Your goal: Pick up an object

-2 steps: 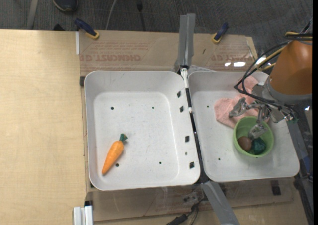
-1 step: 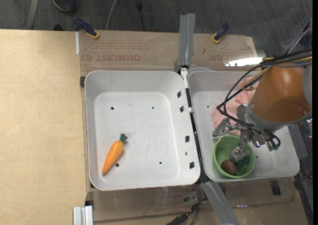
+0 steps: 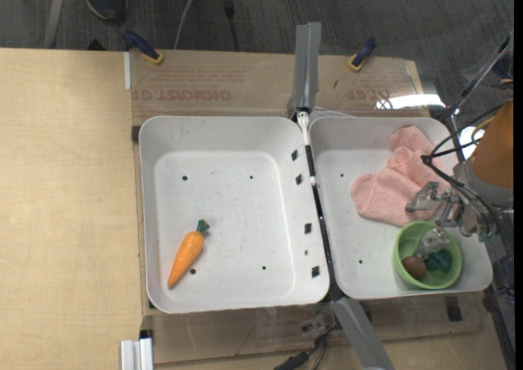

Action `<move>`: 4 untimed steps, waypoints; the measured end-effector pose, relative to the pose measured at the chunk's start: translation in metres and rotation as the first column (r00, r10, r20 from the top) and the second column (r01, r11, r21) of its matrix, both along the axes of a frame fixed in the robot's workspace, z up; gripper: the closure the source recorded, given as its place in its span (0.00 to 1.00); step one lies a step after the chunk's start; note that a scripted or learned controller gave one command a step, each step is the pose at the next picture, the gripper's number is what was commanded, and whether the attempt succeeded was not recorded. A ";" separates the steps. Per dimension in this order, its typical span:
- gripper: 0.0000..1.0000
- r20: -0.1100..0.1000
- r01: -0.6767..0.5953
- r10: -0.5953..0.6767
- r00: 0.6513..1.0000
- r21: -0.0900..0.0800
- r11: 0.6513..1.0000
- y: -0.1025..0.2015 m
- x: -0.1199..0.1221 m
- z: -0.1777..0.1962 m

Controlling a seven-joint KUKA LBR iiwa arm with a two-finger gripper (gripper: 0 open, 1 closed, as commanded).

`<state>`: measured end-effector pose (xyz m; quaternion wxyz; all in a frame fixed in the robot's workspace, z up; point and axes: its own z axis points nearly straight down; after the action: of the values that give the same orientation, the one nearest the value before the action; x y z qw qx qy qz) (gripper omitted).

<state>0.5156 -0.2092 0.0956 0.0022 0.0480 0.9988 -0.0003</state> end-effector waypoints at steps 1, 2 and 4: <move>0.00 0.000 0.148 -0.148 0.989 0.001 0.989 -0.012 0.067 -0.003; 0.00 -0.002 0.150 -0.150 0.989 0.001 0.989 -0.013 -0.007 -0.004; 0.00 0.001 0.111 -0.111 0.994 0.001 0.994 0.068 0.113 -0.002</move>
<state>0.6285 -0.1409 0.0933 0.0029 0.1036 0.9946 0.0000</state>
